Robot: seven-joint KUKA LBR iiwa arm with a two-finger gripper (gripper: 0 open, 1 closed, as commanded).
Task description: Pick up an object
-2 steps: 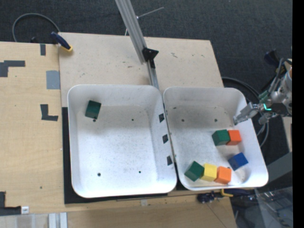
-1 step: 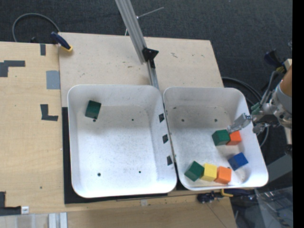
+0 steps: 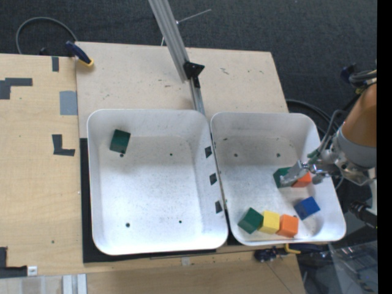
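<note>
Your arm (image 3: 358, 133) reached in from the right, and its claw (image 3: 298, 175) sat low inside the right bin (image 3: 263, 124), near that bin's right wall. I could not tell whether the claw was apart or together; a dark green block (image 3: 281, 176) and a small orange-red piece (image 3: 302, 179) lay right at its tip, touching or overlapping it, too crowded for me to say whether either was gripped. Toward the near side of that bin you had a blue cube (image 3: 307, 207) just below the claw, and along the front edge a row of three touching cubes: green (image 3: 250, 220), yellow (image 3: 270, 221) and orange (image 3: 288, 225). In the left bin (image 3: 147, 118) a single dark green cube (image 3: 120, 141) rested near the far left corner, well apart from everything else. Both bins stood side by side on the table (image 3: 135, 72), with a metal rail (image 3: 168, 23) slanting down toward the seam between them.
</note>
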